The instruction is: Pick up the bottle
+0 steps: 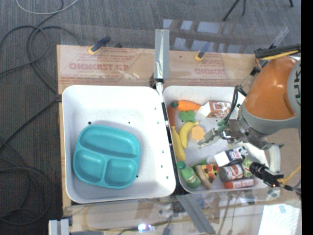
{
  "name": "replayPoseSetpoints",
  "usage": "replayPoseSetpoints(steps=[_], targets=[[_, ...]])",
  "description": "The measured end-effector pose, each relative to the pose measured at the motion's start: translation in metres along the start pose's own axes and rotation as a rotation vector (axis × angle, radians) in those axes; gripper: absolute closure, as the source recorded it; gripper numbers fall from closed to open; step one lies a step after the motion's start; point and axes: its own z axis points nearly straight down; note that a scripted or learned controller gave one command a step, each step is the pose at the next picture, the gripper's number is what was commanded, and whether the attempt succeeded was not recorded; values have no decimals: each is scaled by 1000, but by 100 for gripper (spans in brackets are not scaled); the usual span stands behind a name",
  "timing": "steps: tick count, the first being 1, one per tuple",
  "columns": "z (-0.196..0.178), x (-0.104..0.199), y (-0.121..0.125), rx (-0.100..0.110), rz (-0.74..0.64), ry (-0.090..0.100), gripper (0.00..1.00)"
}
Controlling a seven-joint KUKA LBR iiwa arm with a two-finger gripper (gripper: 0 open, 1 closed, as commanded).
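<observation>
Camera view: the gripper (211, 136) is hovering over the middle of the right bin (205, 93), its fingers looking spread apart and released, nothing showing between them. The bottle (233, 173), as I am reading it, is the red cylinder with the pale label. It is lying on its side at the near right corner of that bin, well short of the claw and toward the front wall. Judging by the toy food around it, it is probably hollow plastic: light, stiff, glossy, and apt to roll or squirt out from a pinch placed off-centre. I am thinking the hold belongs across the round body at mid-length, jaws straddling the short axis, not along the label's length. Crowding is making that awkward, since a black-and-white box (228, 157) is touching it from behind, a flat red strip (240, 184) is lying just in front, and a pizza slice (209, 172) is sitting close on its left. Elsewhere in the bin, smooth moulded shapes are lying loose: a curved yellow banana (186, 132), a tapered orange carrot (188, 105), and a rounded green piece (190, 177) near the front left. The left bin (88, 94) is holding a matte teal divided plate (106, 155), far from the work.
</observation>
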Motion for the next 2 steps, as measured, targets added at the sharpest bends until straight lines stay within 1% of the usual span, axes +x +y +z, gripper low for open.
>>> replayPoseSetpoints(steps=[1,2], targets=[[0,0,0,0,0,0,0],[111,5,-3,-2,-266,2,0]])
